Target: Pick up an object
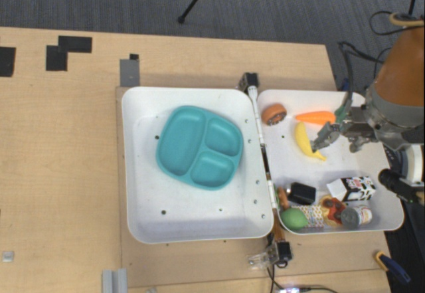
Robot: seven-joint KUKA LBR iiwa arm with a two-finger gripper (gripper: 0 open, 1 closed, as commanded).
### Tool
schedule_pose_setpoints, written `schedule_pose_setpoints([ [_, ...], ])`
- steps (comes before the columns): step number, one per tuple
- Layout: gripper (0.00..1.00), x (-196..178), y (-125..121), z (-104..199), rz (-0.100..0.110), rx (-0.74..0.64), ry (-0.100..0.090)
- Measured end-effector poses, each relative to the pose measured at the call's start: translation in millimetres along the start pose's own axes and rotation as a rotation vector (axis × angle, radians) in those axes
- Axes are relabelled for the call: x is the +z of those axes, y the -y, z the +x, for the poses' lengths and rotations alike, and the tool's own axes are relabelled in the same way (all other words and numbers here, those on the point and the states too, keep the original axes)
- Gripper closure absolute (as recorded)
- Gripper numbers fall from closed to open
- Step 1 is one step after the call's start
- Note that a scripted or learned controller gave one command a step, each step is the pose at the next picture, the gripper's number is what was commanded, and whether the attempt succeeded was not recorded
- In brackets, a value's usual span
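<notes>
My gripper [339,141] hangs over the upper part of the right bin [385,224], open with nothing between its fingers. One finger [323,138] is just right of a yellow banana [303,139] and below an orange carrot [315,116]. A brown doughnut-like piece [273,113] lies at the bin's top left corner. Along the near side of the bin lie a black block [302,193], a green ball [293,218], a white and black carton [358,187], a red piece [332,204] and a small can [355,216].
The left bin [143,218] holds a teal divided plate [199,145]. The arm's orange and grey body [402,86] stands over the right bin's far right side. A clamp [250,82] sits between the bins at the back, and cables [279,255] at the front.
</notes>
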State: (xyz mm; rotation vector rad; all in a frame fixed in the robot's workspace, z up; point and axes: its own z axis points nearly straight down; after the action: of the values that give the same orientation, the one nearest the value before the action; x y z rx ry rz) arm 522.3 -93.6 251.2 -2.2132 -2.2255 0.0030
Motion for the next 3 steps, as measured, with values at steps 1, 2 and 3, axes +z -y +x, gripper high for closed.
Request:
schedule_pose_setpoints([
  [1,0.00,100.0,-89.1,6.4,0.001,0.000,0.000],
  [2,0.00,165.0,-67.1,-27.5,-0.009,0.002,0.001],
  [3,1.00,156.0,-69.6,-27.0,-0.013,0.002,0.001],
])
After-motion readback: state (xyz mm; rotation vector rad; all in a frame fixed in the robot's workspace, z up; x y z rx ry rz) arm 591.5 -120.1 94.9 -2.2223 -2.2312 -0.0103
